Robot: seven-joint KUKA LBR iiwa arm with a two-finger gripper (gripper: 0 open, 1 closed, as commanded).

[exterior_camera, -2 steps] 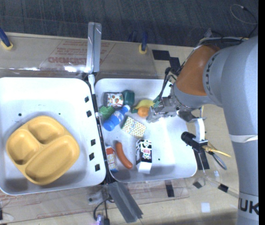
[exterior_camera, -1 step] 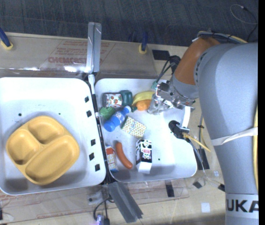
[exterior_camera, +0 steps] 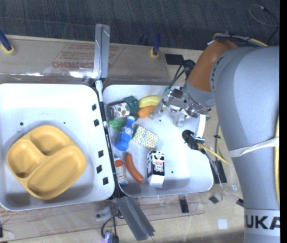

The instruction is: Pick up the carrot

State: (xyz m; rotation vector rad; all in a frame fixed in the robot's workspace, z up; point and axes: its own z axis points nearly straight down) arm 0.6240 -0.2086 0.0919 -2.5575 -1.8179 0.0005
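While the hand point(exterior_camera: 168, 107) hangs low in the upper part of the right bin point(exterior_camera: 194, 178), just right of the carrot point(exterior_camera: 144, 112), whether it is open or closed cannot be told. The small, smooth orange carrot lies wedged against a glossy yellow banana point(exterior_camera: 149, 101); a grab here could pinch the banana or nudge the rounded carrot away.

One fixed camera looks down on me at a slant from above the bench, far enough back to take in both white bins point(exterior_camera: 1, 135) side by side, with my arm point(exterior_camera: 245, 110) entering from its right.
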